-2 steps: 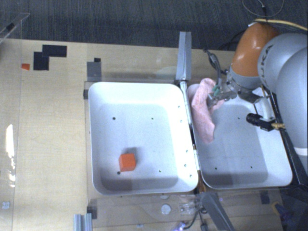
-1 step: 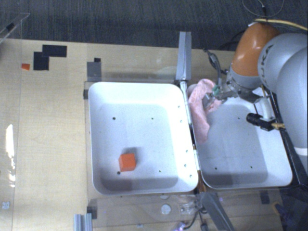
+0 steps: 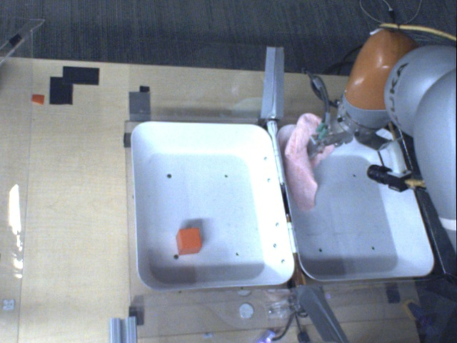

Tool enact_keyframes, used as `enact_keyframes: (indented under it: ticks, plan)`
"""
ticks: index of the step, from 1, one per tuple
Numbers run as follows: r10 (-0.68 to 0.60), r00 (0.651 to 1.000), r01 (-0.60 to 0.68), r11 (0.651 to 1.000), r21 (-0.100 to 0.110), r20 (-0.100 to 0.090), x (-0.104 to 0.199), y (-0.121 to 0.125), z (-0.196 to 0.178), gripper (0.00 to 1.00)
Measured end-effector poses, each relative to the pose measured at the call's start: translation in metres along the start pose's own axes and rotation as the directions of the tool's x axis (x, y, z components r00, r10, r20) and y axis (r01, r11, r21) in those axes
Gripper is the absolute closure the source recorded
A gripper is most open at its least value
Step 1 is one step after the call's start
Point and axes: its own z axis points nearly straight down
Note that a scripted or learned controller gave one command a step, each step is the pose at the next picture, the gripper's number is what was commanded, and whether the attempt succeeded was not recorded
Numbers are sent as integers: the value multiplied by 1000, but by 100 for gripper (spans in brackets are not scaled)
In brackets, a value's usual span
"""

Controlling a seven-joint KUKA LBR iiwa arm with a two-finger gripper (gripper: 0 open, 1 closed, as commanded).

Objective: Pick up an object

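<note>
A pink cloth hangs in a long fold over the left side of the right bin, close to the divider between the bins. My gripper is at the cloth's upper right edge, its fingers pinched on the fabric, which bunches up towards them. The grey arm with its orange band comes in from the upper right. A small orange cube lies in the left bin, near its front left corner, far from the gripper.
A grey upright post stands behind the gap between the bins. Black cable and a black fitting cross the right bin's far right side. Black and orange markers lie on the wooden bench at the far left.
</note>
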Motion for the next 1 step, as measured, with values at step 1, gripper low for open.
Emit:
enact_keyframes:
  ticks: [1]
  plan:
    - [-1, 1000, 1, 1000, -1, 1, 0, 0, 0, 0]
